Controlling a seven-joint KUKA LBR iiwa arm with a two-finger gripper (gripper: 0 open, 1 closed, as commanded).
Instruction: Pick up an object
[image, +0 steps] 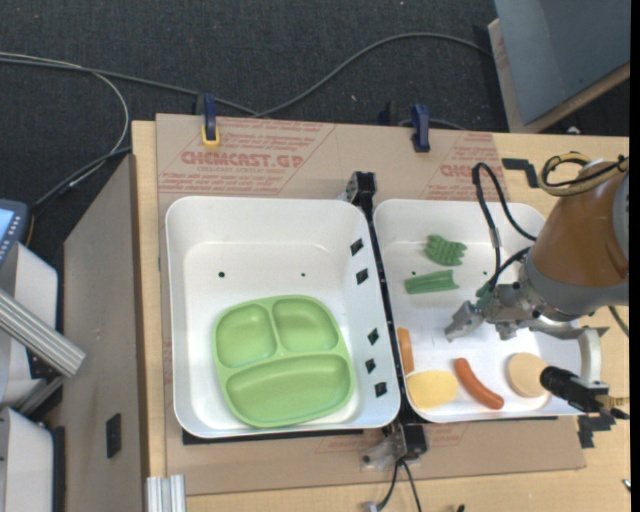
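The arm (585, 250) reaches in from the right and hangs over the right bin (520, 215), its orange band above the wrist and the gripper (470, 318) low over the bin floor, roughly in the bin's middle. The jaws look parted only a little, and nothing sits between them, so the tool is carrying nothing at this point (the dark metal against white plastic makes the exact gap hard to read).

The candidates for a pick lie around the gripper, loose and apart, which suits a two-finger tool. On the far side are a green ridged piece (446, 249) and a green bean-like strip (431, 283), the strip being the closer of the two. On the near side lie a red sausage (478, 383), a yellow piece (432, 387) against the near wall, a pale round bun-like item (526, 374) partly under the wrist hardware, and a thin orange stick (405, 349) pressed along the divider. I judge the sausage or the green strip the most reachable; the orange stick hugs the wall, which leaves little room for a finger.

The left bin (190, 300) holds a green divided tray (285, 360) towards its near side, well apart from the gripper. Black cables (483, 200) trail over the far right wall.
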